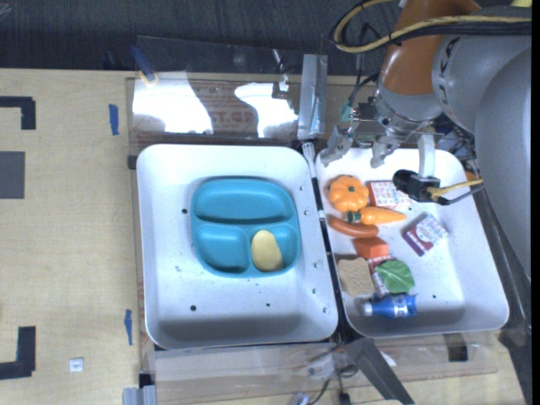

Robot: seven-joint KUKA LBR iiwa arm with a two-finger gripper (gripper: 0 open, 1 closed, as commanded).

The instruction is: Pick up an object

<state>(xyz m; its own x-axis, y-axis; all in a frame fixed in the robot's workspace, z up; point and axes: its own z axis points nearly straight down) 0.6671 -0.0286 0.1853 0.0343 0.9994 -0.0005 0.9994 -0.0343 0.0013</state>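
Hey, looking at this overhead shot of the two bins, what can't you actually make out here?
- Gripper: too small and blurred in the camera view to tell how it is set.
- Small packet in the right bin: its label is too small to read.
- Brown item: partly covered by the green piece, so its shape is unclear.
- Arm: cut off by the right edge.

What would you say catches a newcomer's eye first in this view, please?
Probably the blue tray in the middle of the left bin, with a yellow lemon in its lower right compartment. Next comes the clutter in the right bin: an orange pumpkin above a carrot, and a blue can near the front. The gripper hangs over that bin's back edge, holding nothing.
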